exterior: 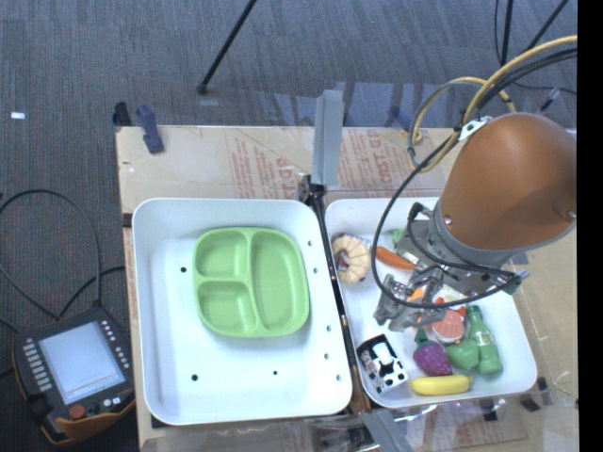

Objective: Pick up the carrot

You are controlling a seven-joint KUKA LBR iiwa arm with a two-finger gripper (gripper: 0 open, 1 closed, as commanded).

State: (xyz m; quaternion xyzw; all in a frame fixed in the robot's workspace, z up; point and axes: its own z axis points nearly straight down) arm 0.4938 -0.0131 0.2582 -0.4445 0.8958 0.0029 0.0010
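Grey carpet surrounds my counter (236, 158). From left: a white bin (160, 384) holds a green divided plate (252, 282). In the right bin (523, 356), the carrot (393, 258) lies beside a pastry (353, 257), partly under the arm. The gripper (405, 309) hovers just below the carrot; I cannot tell the fingers' state. Toy fruit (452, 356) clusters nearby.

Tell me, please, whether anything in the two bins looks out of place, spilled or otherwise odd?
Nothing looks spilled or damaged. The green divided plate sits flat in the left bin. The toy food is crowded together in the right bin, with the carrot lying partly under the arm, beside the gripper.
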